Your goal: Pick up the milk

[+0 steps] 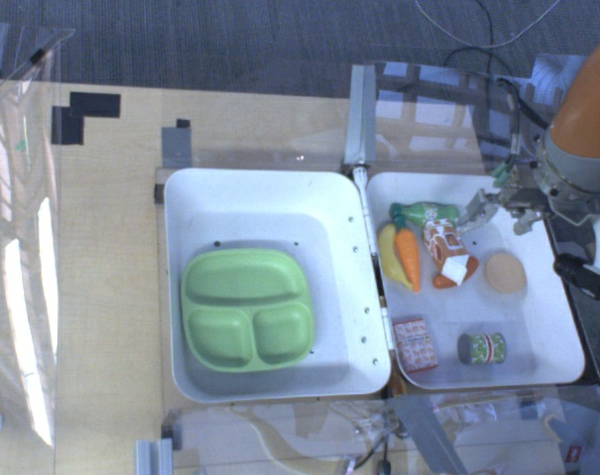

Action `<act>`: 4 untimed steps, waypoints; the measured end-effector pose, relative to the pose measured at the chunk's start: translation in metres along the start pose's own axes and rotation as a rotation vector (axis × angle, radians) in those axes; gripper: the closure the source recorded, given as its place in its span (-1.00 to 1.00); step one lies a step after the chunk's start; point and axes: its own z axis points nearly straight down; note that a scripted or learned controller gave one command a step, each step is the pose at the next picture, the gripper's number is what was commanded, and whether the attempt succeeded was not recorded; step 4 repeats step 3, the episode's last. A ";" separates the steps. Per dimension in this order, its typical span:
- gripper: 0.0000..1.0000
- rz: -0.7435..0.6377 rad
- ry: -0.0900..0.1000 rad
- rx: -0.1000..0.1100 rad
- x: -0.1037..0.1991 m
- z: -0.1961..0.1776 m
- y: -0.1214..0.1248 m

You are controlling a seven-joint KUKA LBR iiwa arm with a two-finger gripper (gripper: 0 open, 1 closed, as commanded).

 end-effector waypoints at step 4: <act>1.00 -0.045 -0.001 -0.004 0.057 0.059 0.081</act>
